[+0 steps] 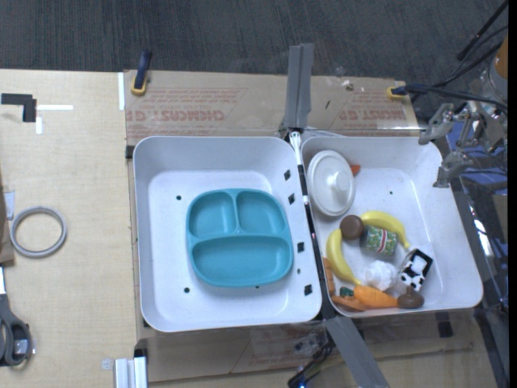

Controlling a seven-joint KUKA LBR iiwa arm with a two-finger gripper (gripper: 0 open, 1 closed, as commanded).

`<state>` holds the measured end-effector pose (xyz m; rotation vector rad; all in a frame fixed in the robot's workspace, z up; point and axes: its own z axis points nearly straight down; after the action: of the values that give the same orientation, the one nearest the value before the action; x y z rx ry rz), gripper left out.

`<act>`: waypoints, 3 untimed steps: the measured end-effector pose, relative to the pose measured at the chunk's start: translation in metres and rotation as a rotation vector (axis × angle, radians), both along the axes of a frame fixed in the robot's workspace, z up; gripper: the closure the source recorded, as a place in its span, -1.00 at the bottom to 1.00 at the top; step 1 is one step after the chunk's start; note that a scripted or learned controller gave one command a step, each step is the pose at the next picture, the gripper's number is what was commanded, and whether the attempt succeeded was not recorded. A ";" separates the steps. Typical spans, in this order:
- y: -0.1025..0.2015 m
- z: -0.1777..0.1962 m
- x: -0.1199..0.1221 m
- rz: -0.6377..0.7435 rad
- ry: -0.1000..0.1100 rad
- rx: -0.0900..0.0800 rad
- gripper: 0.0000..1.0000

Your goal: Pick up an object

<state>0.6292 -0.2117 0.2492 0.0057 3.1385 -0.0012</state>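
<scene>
The toy banana [386,221] lies at 5 o'clock in the right bin [428,176], touching a small can [380,241]. Probably light, rigid and slick: grip across its mid-curve. Hand [452,140] at 2 o'clock; spread indeterminable.

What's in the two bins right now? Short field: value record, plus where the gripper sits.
left bin: one teal divided plate, three compartments, nothing on it
right bin: all the loose items
white lid: upper left of right bin, against the divider
bananas: two, one arched over a green can, one curving along the left side
carrot: near front wall
brown ball: between lid and bananas
black-and-white toy: right of the pile
gripper: over the right bin's far right corner, above the rim, holding nothing visible
</scene>
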 end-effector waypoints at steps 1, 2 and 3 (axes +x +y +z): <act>0.049 -0.149 0.024 -0.017 -0.001 0.000 -1.00; 0.091 -0.157 -0.049 0.149 0.001 0.000 -1.00; 0.090 -0.157 -0.113 0.168 0.002 0.000 -1.00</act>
<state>0.5165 -0.1217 0.0920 -0.2577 3.1295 -0.0007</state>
